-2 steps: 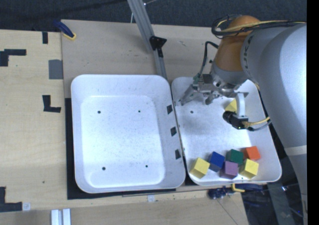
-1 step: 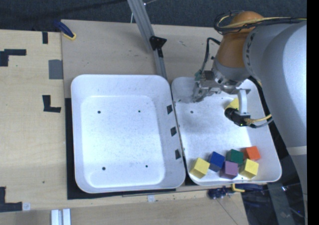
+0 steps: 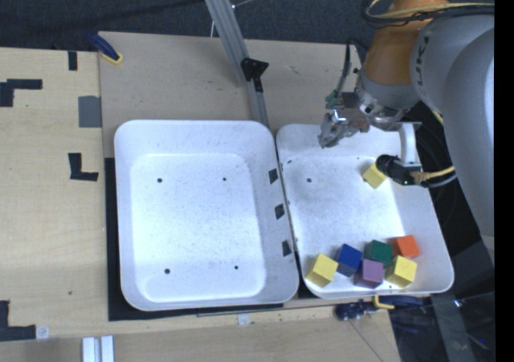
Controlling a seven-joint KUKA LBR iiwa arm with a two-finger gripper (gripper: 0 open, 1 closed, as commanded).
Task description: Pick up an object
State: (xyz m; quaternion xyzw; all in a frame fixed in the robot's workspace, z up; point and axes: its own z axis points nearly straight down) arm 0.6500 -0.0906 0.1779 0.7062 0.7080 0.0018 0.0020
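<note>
Pale wooden counter against a dark blue backdrop, strips of dark tape at its left edge, a slanting metal rail across the top. Two shallow white bins side by side: left bin bare inside, right bin holding the blocks. Near the right bin's front edge, a cluster: yellow block, blue block, purple block, green block, orange block and a second yellow block, packed close. Apart from these, a lone yellow block by the right wall. Gripper over the right bin's far left corner, nothing visible between the tips; spread or closed, cannot tell.
</note>
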